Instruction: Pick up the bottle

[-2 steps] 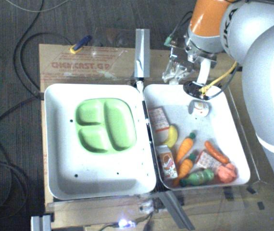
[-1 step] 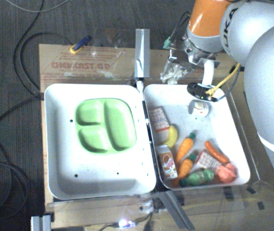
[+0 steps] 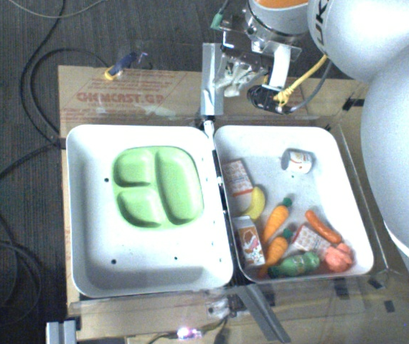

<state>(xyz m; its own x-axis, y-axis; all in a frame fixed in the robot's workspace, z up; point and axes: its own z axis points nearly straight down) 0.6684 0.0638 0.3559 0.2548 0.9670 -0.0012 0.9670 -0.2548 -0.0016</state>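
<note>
The arm [image 3: 362, 41] hung above the far rim of the right bin [image 3: 348, 156], its gripper [image 3: 237, 77] carrying nothing visible.

Whether the jaws stood open or closed could not be told. The green tray [image 3: 158, 186] lay well off to their side in the left bin [image 3: 82, 213]. The bottle [image 3: 248, 241] lay far below the jaws, touching a carrot [image 3: 277, 221] and the banana [image 3: 255, 202]; a descent there risked pinching a neighbour instead.

green tray [image 3: 158, 186] | white bins [image 3: 82, 213] | orange carrots [image 3: 277, 220] | yellow lemon [image 3: 256, 202] | dark-green bottle [image 3: 295, 264]
</note>
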